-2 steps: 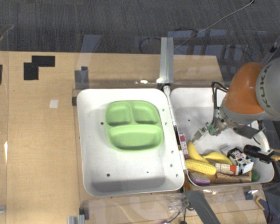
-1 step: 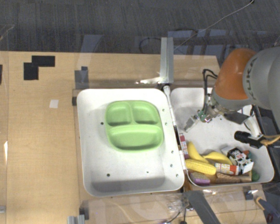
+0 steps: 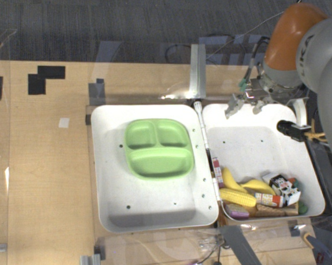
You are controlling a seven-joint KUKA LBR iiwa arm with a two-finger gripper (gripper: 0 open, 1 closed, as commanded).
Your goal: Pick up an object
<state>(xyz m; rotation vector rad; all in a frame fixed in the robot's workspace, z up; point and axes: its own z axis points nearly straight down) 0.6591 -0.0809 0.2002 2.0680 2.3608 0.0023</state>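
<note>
My gripper hangs over the far edge of the right bin, its two fingers spread apart with nothing between them. The objects lie in a heap at that bin's near edge: a yellow banana, a corn cob, a second yellow piece, a small black-and-white toy, a red-and-white tube and a purple item. The gripper is well behind this heap, high above the bin floor.
The left bin holds a green divided plate. A metal post stands at the back between the bins. A black part juts in over the right bin's right wall.
</note>
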